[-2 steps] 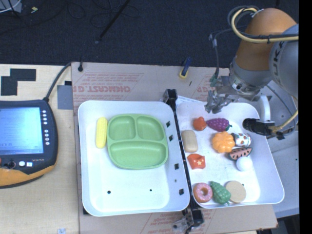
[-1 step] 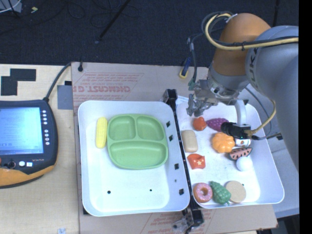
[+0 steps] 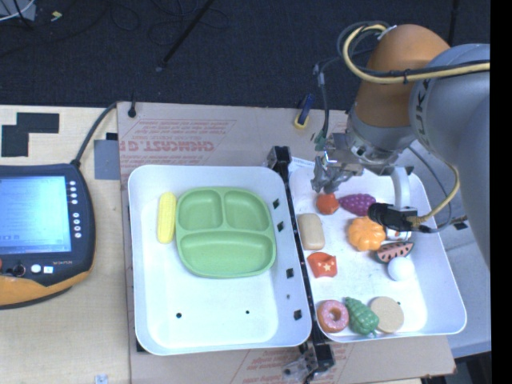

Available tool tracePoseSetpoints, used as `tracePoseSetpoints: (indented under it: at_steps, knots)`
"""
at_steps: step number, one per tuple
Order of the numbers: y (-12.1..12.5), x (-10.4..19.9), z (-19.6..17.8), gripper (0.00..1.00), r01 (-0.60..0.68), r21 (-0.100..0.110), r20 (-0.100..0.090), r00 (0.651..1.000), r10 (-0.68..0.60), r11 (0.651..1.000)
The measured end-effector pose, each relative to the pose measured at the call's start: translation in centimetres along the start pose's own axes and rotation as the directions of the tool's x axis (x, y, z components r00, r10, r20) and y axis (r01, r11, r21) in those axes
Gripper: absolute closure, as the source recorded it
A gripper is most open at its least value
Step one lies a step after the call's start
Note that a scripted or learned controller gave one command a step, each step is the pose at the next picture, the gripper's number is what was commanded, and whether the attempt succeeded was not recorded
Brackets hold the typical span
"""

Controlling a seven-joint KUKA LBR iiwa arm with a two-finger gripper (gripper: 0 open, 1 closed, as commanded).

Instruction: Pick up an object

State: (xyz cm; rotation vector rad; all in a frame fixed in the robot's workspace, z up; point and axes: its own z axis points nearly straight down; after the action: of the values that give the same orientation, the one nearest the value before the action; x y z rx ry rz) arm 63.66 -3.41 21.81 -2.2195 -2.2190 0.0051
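My gripper [image 3: 327,184] hangs over the far left part of the right bin [image 3: 436,290], just above a small red-orange fruit [image 3: 326,205]. Whether it touches the fruit I cannot tell. Purple grapes [image 3: 358,204] lie right beside that fruit. An orange pepper [image 3: 366,234] and a beige roll [image 3: 310,231] sit a little nearer the front. A red piece [image 3: 322,264], a watermelon slice [image 3: 394,252] and a white egg [image 3: 400,270] lie mid-bin. At the front are a pink donut [image 3: 333,316], a green knobbly toy [image 3: 362,318] and a tan disc [image 3: 388,314].
The left bin [image 3: 152,310] holds a green divided plate [image 3: 224,232] and a yellow corn cob [image 3: 166,217]. A black divider rail [image 3: 290,238] runs between the bins. A teach pendant [image 3: 40,230] lies on the bench at the far left. Cables loop around the arm's wrist.
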Motion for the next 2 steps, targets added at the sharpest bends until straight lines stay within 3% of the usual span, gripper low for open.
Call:
tracePoseSetpoints:
  at_steps: [1,2]
  knots:
    - [-0.22,0.32,-1.98,1.0,0.001,-0.004,-0.001,1.0,-0.001,1.0]
    - [-0.8,0.65,-1.37,1.0,0.001,0.0,0.0,1.0,-0.001,1.0]
